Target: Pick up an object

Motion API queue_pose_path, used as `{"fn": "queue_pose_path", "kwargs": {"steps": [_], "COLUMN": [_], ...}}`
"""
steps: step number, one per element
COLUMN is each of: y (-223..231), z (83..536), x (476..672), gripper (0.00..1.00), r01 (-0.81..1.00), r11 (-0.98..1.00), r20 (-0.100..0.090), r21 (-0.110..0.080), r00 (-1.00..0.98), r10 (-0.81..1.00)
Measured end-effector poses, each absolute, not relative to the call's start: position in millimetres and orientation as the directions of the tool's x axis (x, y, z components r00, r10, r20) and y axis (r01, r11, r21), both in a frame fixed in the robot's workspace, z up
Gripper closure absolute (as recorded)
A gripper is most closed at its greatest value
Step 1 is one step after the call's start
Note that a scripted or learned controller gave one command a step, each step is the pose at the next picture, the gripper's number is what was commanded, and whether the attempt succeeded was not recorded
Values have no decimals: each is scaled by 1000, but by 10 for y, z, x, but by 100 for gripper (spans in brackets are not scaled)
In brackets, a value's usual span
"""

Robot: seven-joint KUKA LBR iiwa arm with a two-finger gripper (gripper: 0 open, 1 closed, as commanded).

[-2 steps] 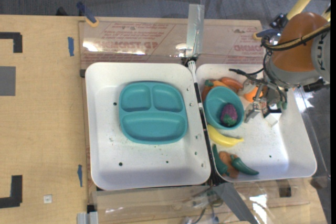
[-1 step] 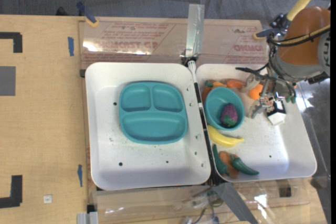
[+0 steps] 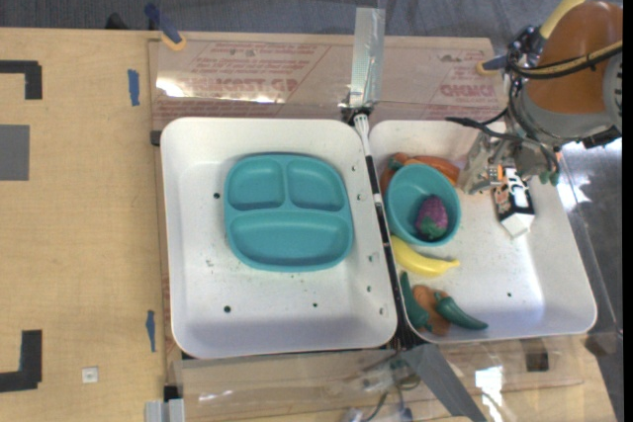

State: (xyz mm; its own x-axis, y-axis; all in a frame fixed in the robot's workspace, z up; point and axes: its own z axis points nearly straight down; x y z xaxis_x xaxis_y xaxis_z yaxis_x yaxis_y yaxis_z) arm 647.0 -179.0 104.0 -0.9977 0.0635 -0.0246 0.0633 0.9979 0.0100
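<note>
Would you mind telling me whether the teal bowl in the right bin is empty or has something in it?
It has something in it: the teal bowl stands upright, and a purple, grape-like piece lies inside, against its right wall.

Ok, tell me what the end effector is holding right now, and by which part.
That cannot be told. The end effector sits low over the right white bin, beside the teal bowl, and no object visibly sits in it.

Arm point(image 3: 572, 74) — grey body, broad orange band, black cables looped across it; metallic tool point(image 3: 504, 175) with white-and-black fittings, small orange mark.
</note>
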Motion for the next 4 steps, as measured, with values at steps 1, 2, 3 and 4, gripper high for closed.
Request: {"fn": "queue_pose_path", "kwargs": {"steps": [1,2,3,4], "y": [-1799,-2071,-1886,-1446], "z": [1012,884,892,902], "x": [6436,6184,5799,5361], "gripper": [0,0,0,0], "r01": [64,112,195,339], "r11": [998,994,981,941], "r20": [-10,-9,-10,-17], "r21": [11,0,1,-4], "r00": [-998,-994,-981,-941], "r10": [64,112,195,339]}}
